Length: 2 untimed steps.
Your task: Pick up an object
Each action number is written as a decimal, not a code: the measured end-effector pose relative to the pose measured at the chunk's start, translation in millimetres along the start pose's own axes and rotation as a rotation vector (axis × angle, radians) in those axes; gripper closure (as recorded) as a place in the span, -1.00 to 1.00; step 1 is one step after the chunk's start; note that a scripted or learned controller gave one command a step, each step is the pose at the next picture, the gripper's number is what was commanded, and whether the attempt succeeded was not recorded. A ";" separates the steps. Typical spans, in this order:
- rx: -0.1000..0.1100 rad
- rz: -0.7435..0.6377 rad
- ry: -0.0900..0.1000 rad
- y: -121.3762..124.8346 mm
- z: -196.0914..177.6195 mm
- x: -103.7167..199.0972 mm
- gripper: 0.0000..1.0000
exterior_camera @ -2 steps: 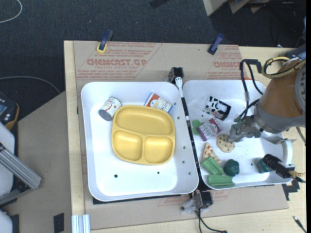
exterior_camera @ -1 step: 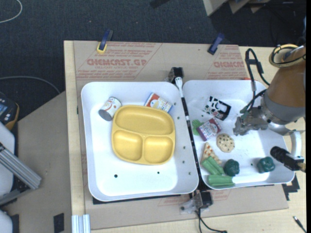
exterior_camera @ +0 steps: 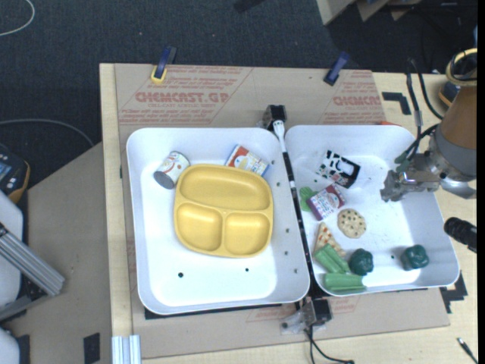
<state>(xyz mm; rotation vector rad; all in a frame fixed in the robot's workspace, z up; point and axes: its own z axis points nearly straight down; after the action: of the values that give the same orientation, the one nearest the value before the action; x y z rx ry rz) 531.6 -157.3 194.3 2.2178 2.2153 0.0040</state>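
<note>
My gripper (exterior_camera: 395, 188) hangs over the right side of the right bin (exterior_camera: 424, 279), pointing left, with nothing visibly between its fingers. In that bin lie a black-and-white packet (exterior_camera: 339, 168), a purple-and-white packet (exterior_camera: 326, 201), a round cookie (exterior_camera: 352, 222), a pizza-slice toy (exterior_camera: 326, 238), green cylinders (exterior_camera: 333, 264), a dark green ball (exterior_camera: 361, 262) and a dark green lump (exterior_camera: 414, 258). The left bin (exterior_camera: 151, 264) bears a yellow divided plate (exterior_camera: 223, 209), a small can (exterior_camera: 170, 170) and a small carton (exterior_camera: 246, 160).
A black divider with a clip (exterior_camera: 276, 117) runs between the two bins. The bins rest on a cardboard sheet (exterior_camera: 227, 89) held by clamps at the back. Bare bin floor lies just below the gripper, between the cookie and the dark green lump.
</note>
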 end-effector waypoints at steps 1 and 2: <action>0.000 -0.002 0.000 1.6 -32.9 -0.5 1.00; 0.008 -0.006 0.005 14.2 -21.8 49.7 1.00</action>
<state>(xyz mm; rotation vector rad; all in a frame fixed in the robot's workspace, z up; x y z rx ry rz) 545.7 -107.6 216.1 2.2172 2.2289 0.0001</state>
